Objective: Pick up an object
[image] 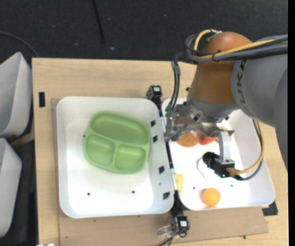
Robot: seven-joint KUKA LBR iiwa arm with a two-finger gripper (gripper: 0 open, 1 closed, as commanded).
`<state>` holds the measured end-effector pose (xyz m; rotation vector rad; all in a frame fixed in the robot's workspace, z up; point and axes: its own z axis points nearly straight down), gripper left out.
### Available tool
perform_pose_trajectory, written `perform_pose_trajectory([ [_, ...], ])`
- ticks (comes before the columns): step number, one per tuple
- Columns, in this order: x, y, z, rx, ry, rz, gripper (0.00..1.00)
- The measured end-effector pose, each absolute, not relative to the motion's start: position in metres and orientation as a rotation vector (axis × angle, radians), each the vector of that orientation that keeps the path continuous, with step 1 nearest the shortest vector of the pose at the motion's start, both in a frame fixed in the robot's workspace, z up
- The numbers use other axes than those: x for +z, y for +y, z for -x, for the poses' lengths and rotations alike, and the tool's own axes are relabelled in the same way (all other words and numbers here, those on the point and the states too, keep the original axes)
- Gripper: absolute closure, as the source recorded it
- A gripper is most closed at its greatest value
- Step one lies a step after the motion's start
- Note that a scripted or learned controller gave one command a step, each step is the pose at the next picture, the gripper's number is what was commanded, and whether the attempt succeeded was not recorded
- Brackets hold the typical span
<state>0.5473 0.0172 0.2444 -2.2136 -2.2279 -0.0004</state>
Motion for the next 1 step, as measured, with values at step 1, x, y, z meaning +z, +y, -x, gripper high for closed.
perform_pose_trajectory([
  [1,0.2348,0.0630,-0.5313,0.000,-2.227,2.214,1.00],
])
